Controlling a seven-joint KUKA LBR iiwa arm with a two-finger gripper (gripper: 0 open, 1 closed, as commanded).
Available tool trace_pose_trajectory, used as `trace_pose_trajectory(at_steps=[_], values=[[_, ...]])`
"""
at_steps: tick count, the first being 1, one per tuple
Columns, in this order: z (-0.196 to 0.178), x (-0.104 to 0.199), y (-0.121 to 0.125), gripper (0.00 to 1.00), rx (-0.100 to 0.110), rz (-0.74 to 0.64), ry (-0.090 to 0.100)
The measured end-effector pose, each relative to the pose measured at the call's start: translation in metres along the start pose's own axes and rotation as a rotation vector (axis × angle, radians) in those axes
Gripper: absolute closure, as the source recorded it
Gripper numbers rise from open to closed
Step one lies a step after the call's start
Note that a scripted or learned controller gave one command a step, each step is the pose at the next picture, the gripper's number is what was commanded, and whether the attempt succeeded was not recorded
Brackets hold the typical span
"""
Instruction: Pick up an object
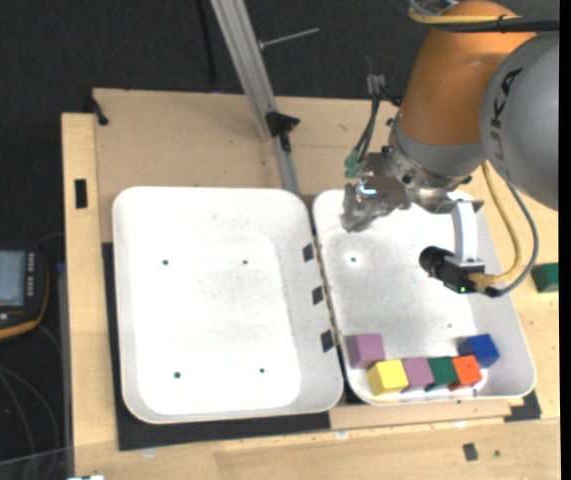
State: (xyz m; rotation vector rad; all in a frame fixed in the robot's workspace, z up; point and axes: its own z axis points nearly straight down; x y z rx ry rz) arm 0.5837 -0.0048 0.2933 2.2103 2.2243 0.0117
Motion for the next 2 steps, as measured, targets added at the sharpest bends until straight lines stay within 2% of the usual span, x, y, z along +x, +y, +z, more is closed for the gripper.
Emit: trace_pose_trajectory(at_steps=[1, 2], values=[[-0.004, 0.025, -0.05, 1.0, 0.01, 0.0, 0.0], [-0.076, 0.072, -0.042, 1.0, 0.0, -0.001, 0.0]])
